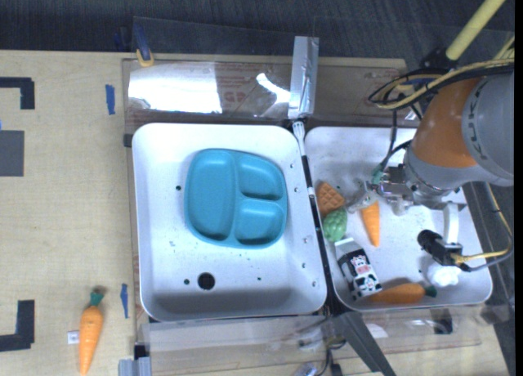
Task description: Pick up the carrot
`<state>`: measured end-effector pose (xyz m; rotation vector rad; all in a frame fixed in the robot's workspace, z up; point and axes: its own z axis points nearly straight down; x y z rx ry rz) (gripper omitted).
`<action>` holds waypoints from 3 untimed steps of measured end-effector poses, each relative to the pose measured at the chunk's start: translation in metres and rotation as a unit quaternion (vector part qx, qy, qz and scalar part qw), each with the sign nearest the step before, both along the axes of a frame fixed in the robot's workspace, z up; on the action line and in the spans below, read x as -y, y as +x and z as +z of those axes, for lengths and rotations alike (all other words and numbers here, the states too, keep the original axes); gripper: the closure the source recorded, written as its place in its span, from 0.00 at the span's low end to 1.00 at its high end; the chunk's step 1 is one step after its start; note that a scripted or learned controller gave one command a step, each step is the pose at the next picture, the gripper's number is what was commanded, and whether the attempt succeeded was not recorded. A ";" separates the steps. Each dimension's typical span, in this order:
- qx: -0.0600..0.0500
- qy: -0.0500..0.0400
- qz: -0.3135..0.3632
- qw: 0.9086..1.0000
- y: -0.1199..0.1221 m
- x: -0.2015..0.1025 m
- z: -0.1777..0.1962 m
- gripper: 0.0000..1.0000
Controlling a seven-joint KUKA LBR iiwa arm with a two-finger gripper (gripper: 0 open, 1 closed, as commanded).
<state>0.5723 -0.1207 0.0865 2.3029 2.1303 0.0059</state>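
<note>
Camera view looks down on two shallow white bins side by side: the left bin (155, 203) holds a blue divided plate (235, 196), and the right bin (335, 139) holds several small food toys. The arm (470, 133), grey with an orange band, reaches in from the right and hangs over the upper right part of the right bin. Its gripper (377, 189) points leftward, and its tip sits right at the top end of a small orange carrot (372, 223), which lies in the middle of that bin with its narrow end pointing down the frame. Whether the claw is open, closed, or pinching the carrot top cannot be told here, since that spot is small and cluttered; it looks to be touching or just above the carrot. Just left of the carrot lie a green leafy toy (335, 224) and above it an orange waffle-like piece (329, 197), both near the bin's left wall. Lower down are a black-and-white carton (359, 271) and a longer orange piece (395, 292) lying along the bottom wall, with a white object (442, 275) near the bottom right corner. A second carrot toy (90, 330) lies on the wooden bench (57, 203), well apart from both bins, at lower left.
</note>
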 end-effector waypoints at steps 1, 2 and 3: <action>0.002 0.000 -0.001 1.000 0.002 0.001 0.010 1.00; -0.001 0.000 -0.105 0.995 0.010 -0.007 0.000 1.00; 0.000 0.001 -0.054 0.999 0.019 -0.068 0.115 1.00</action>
